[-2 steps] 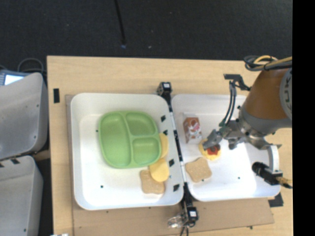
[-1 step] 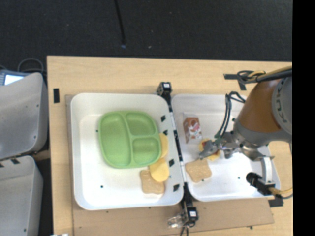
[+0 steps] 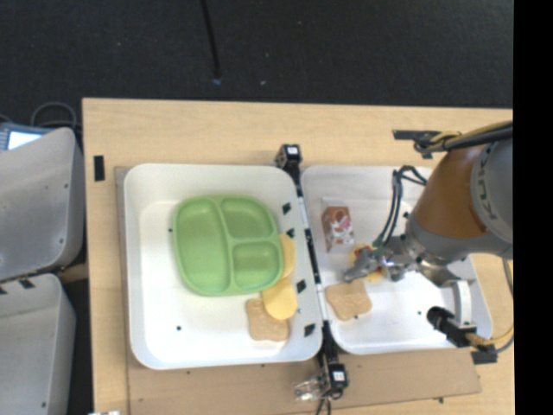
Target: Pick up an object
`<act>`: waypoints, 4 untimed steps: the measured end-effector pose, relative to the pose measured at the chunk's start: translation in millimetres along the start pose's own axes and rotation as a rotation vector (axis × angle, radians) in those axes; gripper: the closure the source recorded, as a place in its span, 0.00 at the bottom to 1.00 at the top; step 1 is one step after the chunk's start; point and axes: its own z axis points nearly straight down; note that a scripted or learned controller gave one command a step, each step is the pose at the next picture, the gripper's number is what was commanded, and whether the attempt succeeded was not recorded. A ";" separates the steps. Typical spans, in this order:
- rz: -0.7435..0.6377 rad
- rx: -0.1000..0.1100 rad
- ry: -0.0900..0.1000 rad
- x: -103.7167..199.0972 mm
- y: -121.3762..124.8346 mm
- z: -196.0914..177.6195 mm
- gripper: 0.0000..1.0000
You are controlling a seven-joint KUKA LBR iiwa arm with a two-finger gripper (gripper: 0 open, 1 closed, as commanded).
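In the right bin [image 3: 406, 335], a tan toast-like piece [image 3: 348, 301] lies near the left wall and a small red-and-white packet [image 3: 338, 226] sits farther back. My gripper [image 3: 361, 268] hangs low between them, just above the toast's far edge, with a small yellow-orange item [image 3: 373, 274] right beside its tip. The left bin [image 3: 155, 335] holds a green divided plate [image 3: 229, 245], a yellow round piece [image 3: 279, 301] and another tan toast piece [image 3: 264, 325].
The arm's orange band [image 3: 454, 199] and grey wrist cover the right bin's right side. A black clamp [image 3: 288, 156] sits at the top of the divider between the bins. Grey equipment [image 3: 34, 197] stands left of the bench.
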 end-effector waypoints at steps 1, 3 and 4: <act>0.006 -0.008 0.000 -0.4 2.3 -12.8 1.00; -0.008 -0.007 -0.001 -2.8 4.8 -123.7 1.00; -0.007 -0.004 -0.001 -4.0 6.4 -153.2 1.00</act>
